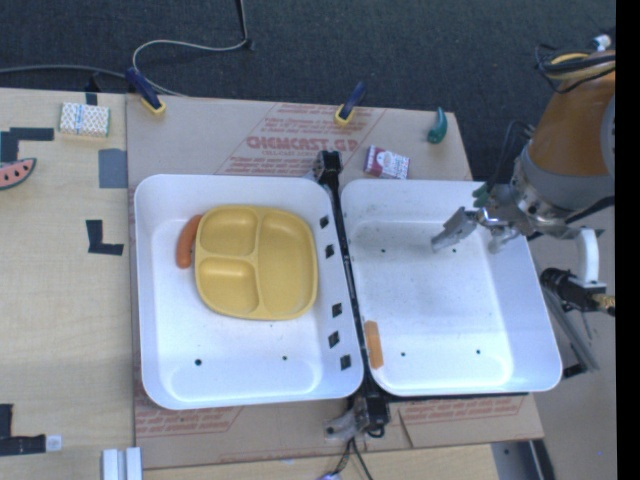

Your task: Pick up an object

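A small orange carrot-like piece (pixel 372 343) lies in the right bin (pixel 520 368), tight against its left wall near the front corner. An orange sausage (pixel 185 241) rests in the left bin (pixel 230 383), touching the left edge of a yellow divided plate (pixel 256 262). My gripper (pixel 450 234) hangs over the back part of the right bin, pointing left and down, well apart from the orange piece. Nothing is visibly held in it.
A black divider with clips (pixel 337 268) runs between the bins. Behind them on the cardboard lie a red-and-white packet (pixel 385 162), a yellow clamp (pixel 350 105) and a green clamp (pixel 437 125). A cable fitting (pixel 572 290) sticks out at the right bin's right edge.
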